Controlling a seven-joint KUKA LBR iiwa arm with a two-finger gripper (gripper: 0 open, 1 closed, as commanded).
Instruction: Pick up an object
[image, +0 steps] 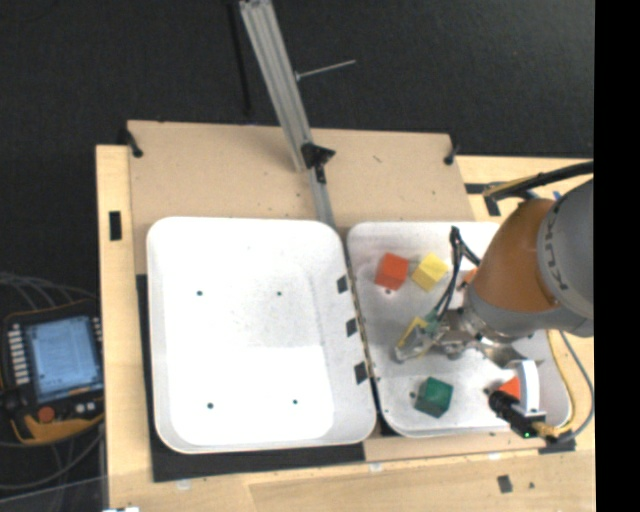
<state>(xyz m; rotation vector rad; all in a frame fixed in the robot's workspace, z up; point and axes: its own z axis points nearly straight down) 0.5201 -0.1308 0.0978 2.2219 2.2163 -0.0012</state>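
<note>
The right bin (385, 250) holds an orange cube (392, 271), a yellow cube (431, 271) and a green cube (433, 396). The arm comes in from the right, and its gripper (415, 337) hangs low over the middle of this bin, below the orange and yellow cubes and above the green one. The fingers look spread apart with nothing seen between them. A small orange piece (510, 385) shows at the bin's right side, partly hidden by the arm's white fitting.
The left bin (245, 330) lies beside the right one. A grey metal pole (285, 90) slants from the top down to the gap between the bins. A handheld screen (55, 360) sits off the bench at the left.
</note>
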